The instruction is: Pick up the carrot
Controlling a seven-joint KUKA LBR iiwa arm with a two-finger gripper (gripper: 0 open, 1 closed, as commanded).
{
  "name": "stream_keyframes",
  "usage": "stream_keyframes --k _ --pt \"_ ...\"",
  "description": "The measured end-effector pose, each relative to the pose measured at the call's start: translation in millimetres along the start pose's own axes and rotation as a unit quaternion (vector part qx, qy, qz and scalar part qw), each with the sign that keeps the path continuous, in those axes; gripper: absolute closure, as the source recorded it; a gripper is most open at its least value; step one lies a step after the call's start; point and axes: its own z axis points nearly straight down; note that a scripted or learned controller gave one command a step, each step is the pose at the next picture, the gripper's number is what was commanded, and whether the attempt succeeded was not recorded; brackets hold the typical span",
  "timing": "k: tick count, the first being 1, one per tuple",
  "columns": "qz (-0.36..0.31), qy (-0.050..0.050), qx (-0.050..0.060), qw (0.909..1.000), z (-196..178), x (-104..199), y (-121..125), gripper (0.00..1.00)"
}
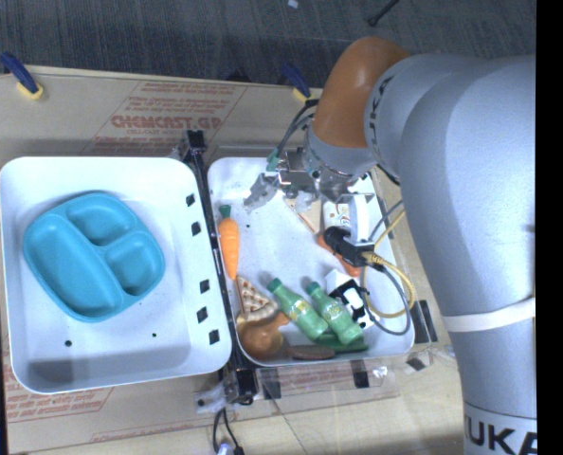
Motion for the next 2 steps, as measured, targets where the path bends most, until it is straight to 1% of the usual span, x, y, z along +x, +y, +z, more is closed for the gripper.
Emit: stream_keyframes --k 1,2 --pt "0.134 0.001 -0.004 0.9910 53 4 -13 0.00" --pt "0.158 0.001 -0.002 0.9875 54 6 -37 0.00"
